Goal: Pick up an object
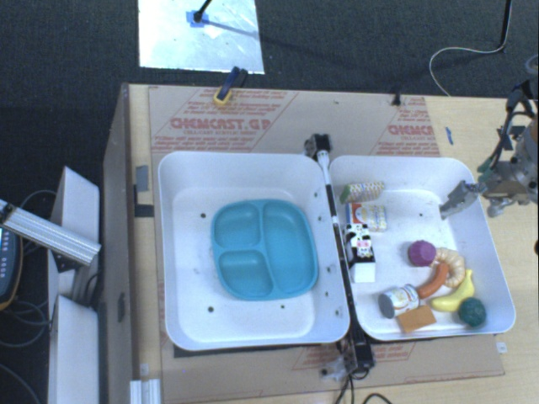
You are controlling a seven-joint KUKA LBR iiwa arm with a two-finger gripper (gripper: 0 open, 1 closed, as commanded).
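two shallow white bins point(253, 171), smooth moulded plastic with a soft sheen; divided turquoise tray point(264, 249), smooth plastic, semi-gloss; yellow toy banana point(457, 292) and purple ball point(422, 252), smooth, apparently plastic. bench top point(253, 116) of tan sheet printed with red lettering, matt, paper-like; floor point(67, 57) dark, rough carpet weave. square silvery sheet point(202, 23) on the floor, shiny and metallic-looking; grey gripper point(476, 194), dull metal finish.
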